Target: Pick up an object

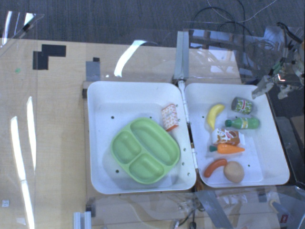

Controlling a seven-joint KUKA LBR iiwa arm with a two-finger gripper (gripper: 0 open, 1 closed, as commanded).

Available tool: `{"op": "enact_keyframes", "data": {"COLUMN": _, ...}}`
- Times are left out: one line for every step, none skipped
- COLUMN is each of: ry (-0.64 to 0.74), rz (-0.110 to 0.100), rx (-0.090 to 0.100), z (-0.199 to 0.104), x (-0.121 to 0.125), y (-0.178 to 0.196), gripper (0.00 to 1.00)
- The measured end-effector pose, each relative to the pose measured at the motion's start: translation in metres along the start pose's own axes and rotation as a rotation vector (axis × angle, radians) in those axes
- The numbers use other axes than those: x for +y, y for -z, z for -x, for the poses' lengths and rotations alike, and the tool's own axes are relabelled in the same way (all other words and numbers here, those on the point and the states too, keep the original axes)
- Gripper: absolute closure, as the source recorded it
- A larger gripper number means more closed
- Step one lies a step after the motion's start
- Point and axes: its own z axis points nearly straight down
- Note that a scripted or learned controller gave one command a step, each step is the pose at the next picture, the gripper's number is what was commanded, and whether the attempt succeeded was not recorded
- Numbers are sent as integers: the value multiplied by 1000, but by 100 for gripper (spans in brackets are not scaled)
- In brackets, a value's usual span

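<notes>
**Gripper at the far right edge, objects lying in both bins**

You see two shallow white bins side by side on the wooden bench. The left bin (95, 128) holds a green divided plate (145, 150) with three compartments, lying slightly tilted toward the bin's near right part. Just beside the plate's upper right edge, against the bin's right wall, sits a small red-and-white packet (169, 117).

The right bin (276, 161) carries the rest. A yellow banana (214, 115) lies near its upper left. To the banana's right stands a small dark can with a green label (242, 105), and just below the can a green bottle (243, 123) lies on its side. Below the banana you find a white-and-red pouch (226, 137), and touching its lower edge an orange carrot (227, 149) lying crosswise. Nearer the front wall a red sausage (215, 167) lies at a slant, with a tan, potato-like round object (234, 172) just beside it on the right.

The gripper (274, 82) hangs at the view's right, above the right bin's upper right corner and apart from every object there. Whether it is apart or together, you cannot tell from this view; nothing shows clamped in it. Cables run across the dark floor behind the bins.
</notes>
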Motion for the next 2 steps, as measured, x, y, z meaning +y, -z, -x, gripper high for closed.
{"op": "enact_keyframes", "data": {"ry": 15, "rz": -2, "rx": 1, "z": 3, "x": 26, "y": -135, "gripper": 0}}
{"op": "enact_keyframes", "data": {"ry": 50, "rz": 5, "rx": -1, "z": 4, "x": 34, "y": -170, "gripper": 0}}
